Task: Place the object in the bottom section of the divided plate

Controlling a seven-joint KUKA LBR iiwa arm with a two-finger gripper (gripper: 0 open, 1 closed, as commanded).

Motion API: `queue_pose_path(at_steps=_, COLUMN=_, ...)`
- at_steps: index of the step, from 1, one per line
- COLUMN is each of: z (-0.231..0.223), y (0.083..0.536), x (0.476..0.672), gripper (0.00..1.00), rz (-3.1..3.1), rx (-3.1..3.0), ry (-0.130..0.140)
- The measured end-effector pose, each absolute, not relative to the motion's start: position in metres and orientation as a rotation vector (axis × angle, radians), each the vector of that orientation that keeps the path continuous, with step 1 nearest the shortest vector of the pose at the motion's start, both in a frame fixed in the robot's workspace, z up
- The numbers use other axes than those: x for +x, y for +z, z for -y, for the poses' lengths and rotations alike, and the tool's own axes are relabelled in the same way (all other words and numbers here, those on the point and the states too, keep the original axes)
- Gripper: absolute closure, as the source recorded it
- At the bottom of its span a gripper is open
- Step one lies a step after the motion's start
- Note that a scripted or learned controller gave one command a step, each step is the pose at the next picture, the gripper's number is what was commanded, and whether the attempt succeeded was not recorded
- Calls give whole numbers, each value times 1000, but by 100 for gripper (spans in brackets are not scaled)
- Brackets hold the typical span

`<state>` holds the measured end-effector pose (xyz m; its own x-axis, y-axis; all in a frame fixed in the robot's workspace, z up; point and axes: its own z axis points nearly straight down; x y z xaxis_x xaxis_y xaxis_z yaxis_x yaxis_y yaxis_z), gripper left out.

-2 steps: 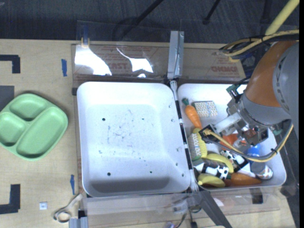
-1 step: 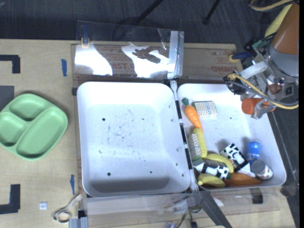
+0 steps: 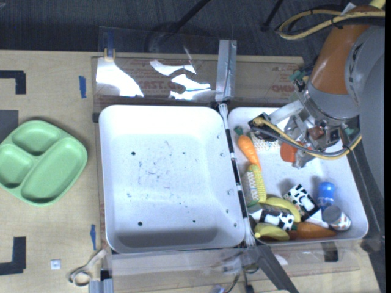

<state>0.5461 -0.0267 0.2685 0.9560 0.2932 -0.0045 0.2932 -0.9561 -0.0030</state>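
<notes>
A pale green, three-section divided plastic plate (image 3: 41,162) is seen lying on the wooden desk (image 3: 36,237) at the far left, well apart from both bins. The left shallow white bin (image 3: 165,176) stands between the plate and the right white bin (image 3: 351,182).

The grey arm with the orange band (image 3: 336,54) is seen reaching in from the right, and its claw (image 3: 299,148) hangs over the upper part of the right bin. Whether the claw is apart or together cannot be told, as the wrist hardware and cables cover it. A small orange-red object (image 3: 288,152) is seen just below the claw, but whether it is gripped cannot be told.

In the right bin an orange toy carrot (image 3: 248,149) lies near the dividing wall, with a yellow corn cob (image 3: 255,184) below it. Lower down are found a yellow banana (image 3: 282,206), a black-and-white spotted piece (image 3: 299,196), a blue ball-shaped item (image 3: 326,191), a grey round item (image 3: 332,214) and a second orange carrot (image 3: 314,229), crowded together at the near edge.
</notes>
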Motion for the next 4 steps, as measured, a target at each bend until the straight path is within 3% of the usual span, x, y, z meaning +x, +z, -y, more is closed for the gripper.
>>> queue_pose_path(at_steps=1, z=63, y=216, x=531, gripper=100, rz=314, rx=-3123, ry=8)
queue_pose_path(at_steps=2, z=197, y=217, x=480, gripper=100, rz=747, rx=-3048, ry=5)
queue_pose_path(at_steps=3, z=223, y=302, x=480, gripper=100, rz=317, rx=-3125, ry=2)
queue_pose_path(at_steps=4, z=153, y=249, x=479, gripper=100, rz=318, rx=-3122, ry=6)
